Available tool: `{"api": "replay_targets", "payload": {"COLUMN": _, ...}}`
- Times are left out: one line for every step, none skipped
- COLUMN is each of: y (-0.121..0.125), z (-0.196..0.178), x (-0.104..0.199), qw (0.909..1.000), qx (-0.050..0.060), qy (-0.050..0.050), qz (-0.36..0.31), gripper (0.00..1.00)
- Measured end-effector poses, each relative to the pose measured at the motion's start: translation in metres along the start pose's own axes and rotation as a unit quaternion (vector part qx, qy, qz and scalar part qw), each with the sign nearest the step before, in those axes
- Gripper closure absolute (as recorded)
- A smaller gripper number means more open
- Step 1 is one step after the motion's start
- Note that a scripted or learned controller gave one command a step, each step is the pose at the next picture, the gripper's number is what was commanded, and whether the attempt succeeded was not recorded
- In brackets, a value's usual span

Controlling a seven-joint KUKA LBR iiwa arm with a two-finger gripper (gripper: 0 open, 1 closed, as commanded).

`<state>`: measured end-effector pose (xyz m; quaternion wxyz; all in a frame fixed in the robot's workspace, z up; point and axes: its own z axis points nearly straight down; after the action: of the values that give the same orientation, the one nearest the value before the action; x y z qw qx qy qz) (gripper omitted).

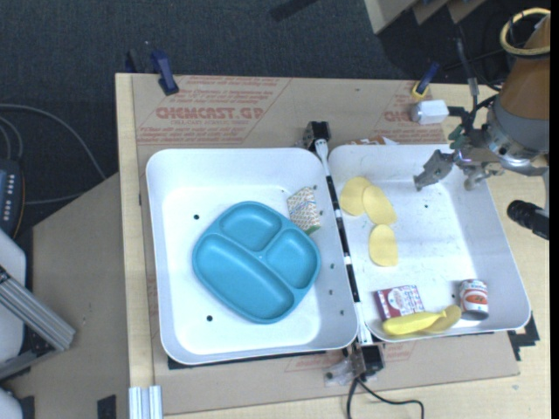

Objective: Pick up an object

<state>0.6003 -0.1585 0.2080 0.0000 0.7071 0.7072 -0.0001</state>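
In the right bin [489, 234] lie three pale yellow flat pieces: two overlapping [365, 199] and one [383, 244] below them. Near that bin's front edge are a red box [399, 302], a yellow banana [424, 322] and a small can [473, 297]. The left bin [166, 199] holds a blue divided plate [255, 260] and a small patterned object [303, 208] by its right wall. My gripper [452, 173] hangs over the far right part of the right bin, open, with nothing between its fingers. It is well apart from every object.
A black divider [336, 225] runs between the bins. A white block [431, 110] and blue clamps [162, 72] sit on the bench's far edge. The middle of the right bin under the gripper is bare white floor.
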Motion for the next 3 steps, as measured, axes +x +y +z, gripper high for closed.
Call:
{"api": "replay_targets", "payload": {"y": 0.008, "z": 0.041, "x": 0.05, "qw": 1.0, "qx": 0.001, "qy": 0.001, "qz": 0.0, "gripper": 0.0}}
{"api": "replay_targets", "payload": {"y": 0.036, "z": 0.117, "x": 0.068, "qw": 1.0, "qx": 0.001, "qy": 0.001, "qz": 0.0, "gripper": 0.0}}
{"api": "replay_targets", "payload": {"y": 0.065, "z": 0.123, "x": 0.059, "qw": 1.0, "qx": -0.001, "qy": 0.0, "qz": -0.001, "gripper": 0.0}}
